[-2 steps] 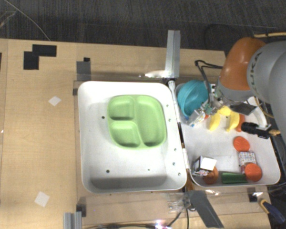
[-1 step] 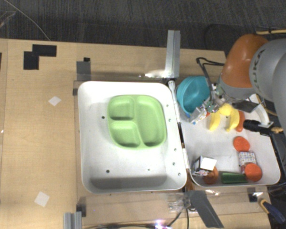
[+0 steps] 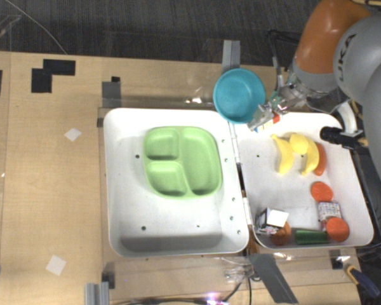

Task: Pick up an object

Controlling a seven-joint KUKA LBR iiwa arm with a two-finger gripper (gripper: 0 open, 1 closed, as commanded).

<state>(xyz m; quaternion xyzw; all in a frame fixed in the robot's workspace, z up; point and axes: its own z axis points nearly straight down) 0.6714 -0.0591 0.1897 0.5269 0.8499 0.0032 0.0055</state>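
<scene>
Green tray lies in the left bin. Above the divider, a blue bowl sits tilted at the gripper, seemingly pinched by its rim, though the contact is too small to confirm and I cannot tell how the jaws stand. To do this well, lift slowly and keep the bowl level. Right bin holds bananas and small, blurred items near its front edge.
</scene>
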